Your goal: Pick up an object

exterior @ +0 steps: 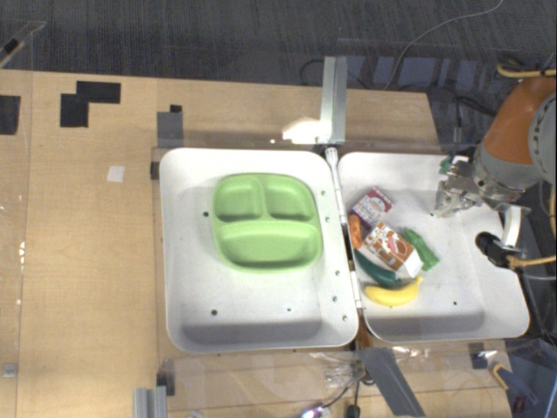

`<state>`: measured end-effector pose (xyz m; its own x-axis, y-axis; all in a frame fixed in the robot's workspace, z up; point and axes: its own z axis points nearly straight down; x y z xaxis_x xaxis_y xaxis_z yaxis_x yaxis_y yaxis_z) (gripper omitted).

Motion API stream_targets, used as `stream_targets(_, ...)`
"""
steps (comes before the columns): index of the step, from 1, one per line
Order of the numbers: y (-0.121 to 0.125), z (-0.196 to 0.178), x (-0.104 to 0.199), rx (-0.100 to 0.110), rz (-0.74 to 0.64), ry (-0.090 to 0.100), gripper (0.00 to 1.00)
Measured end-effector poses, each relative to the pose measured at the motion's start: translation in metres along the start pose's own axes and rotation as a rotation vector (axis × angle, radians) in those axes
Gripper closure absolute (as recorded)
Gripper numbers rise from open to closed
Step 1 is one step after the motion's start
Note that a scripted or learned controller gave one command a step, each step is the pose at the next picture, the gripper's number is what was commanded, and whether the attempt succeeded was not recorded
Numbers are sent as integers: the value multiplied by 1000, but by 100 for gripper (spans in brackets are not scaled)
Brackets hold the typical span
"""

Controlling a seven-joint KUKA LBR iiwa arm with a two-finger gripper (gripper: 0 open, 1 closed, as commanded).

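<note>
1. Your pincer (452,200) is a small metallic two-finger unit at the end of the grey arm (513,159), whose wrist carries a rounded orange band. It sits over the upper right part of the right bin (487,307), above bare white floor. Whether its fingers are parted or closed you cannot tell at this size; nothing is seen between them.
2. The right bin is a shallow, smooth white tray with rounded corners. The objects you could pick lie clustered at its left side, well apart from the pincer.
3. In that cluster note a small glossy packet (372,205) with a dark red print, a flat carton (389,250) printed in white, red and brown, a green object (420,249) just beside the carton, a dark green object (376,273) under it, and a curved yellow banana (393,294) at the near edge. An orange-red item (354,230) lies against the dividing wall. No lettering is legible.
4. The left bin (187,259) holds a matte light-green plate (265,219), rounded-rectangular, divided into three compartments.
5. Both bins rest on a pale wood-grain bench (78,251) bearing black square markers (87,101).
</note>
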<state>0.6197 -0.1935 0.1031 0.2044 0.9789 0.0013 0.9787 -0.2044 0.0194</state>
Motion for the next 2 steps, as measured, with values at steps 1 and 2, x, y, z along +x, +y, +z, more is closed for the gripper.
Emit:
stream_targets(1, 0, 0, 0, 0, 0, 0, 0)
stream_targets(2, 0, 0, 0, 0, 0, 0, 0)
